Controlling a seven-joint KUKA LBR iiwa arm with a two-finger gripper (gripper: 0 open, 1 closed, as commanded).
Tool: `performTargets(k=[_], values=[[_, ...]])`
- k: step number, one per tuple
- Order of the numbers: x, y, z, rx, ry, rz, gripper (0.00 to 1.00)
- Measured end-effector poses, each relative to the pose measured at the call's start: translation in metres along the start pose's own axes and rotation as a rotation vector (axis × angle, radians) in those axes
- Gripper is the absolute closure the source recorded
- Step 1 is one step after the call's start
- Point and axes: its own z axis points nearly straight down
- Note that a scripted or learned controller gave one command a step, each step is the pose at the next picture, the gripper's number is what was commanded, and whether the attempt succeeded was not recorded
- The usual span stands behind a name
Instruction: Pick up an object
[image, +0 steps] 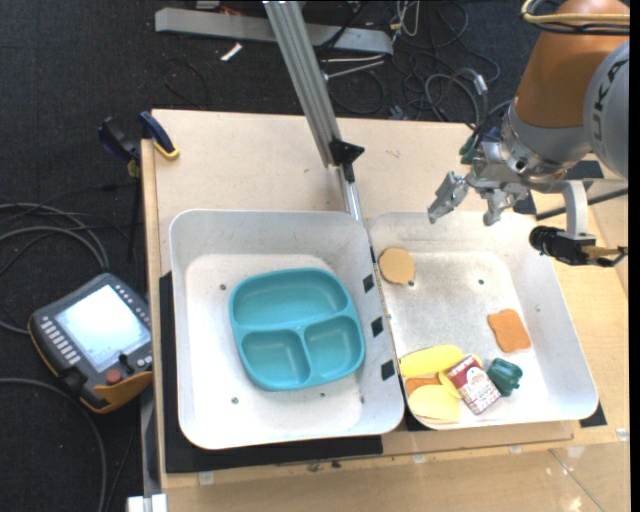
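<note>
Hand (470, 202) hangs above the far edge of the right bin (545, 300), fingers spread, nothing between them. Arm enters from the right, orange band above the wrist. Right bin contents: round tan cookie (396, 266) near the far left corner; orange slab (509, 330) at mid right; along the near edge a cluster of yellow pieces (432, 382), a small red-and-white carton (472, 385), and a dark green piece (504, 375) touching the carton. Left bin (200, 300) holds a teal divided tray (297, 327). Both bins sit on the desk (240, 160).
</note>
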Motion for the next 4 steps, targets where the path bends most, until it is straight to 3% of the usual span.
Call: performTargets(k=[1,3,4], values=[[0.000,0.000,0.000,0.000,0.000,0.000,0.00],[0.001,0.002,0.107,0.004,0.000,0.003,0.00],[-0.005,0.005,0.165,-0.004,0.000,0.005,0.00]])
